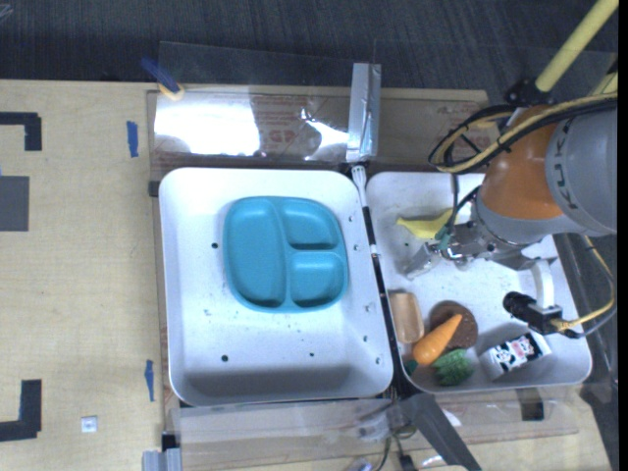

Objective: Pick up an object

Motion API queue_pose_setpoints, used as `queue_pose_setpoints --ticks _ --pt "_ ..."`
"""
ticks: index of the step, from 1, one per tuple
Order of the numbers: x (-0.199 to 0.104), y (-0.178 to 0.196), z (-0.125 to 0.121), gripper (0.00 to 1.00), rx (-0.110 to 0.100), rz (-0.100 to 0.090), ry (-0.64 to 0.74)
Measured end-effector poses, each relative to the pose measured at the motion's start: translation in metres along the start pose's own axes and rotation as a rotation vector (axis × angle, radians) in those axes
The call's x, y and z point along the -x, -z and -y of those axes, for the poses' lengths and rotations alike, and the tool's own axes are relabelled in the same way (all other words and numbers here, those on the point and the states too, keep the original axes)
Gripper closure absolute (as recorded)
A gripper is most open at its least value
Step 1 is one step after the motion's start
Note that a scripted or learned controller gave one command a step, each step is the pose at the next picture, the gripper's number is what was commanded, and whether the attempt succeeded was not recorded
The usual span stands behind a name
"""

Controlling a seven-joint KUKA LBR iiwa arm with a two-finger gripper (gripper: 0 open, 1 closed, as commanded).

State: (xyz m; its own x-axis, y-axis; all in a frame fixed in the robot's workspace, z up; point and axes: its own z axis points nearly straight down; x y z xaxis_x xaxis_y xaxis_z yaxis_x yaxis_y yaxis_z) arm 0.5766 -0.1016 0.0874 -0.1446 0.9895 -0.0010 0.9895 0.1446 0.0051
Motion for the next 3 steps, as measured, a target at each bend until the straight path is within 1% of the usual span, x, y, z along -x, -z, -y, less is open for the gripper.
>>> queue_pose_setpoints --ticks 1,2,3 --pt "0.017 -0.002 -0.082 0.0 -0.037 -0.011 0.227" --pt "0.043 -0.004 -0.079 0.0 -0.032 -0.021 0.324" --pt "0.018 -0.002 -0.083 0.0 -0.029 -0.003 0.388"
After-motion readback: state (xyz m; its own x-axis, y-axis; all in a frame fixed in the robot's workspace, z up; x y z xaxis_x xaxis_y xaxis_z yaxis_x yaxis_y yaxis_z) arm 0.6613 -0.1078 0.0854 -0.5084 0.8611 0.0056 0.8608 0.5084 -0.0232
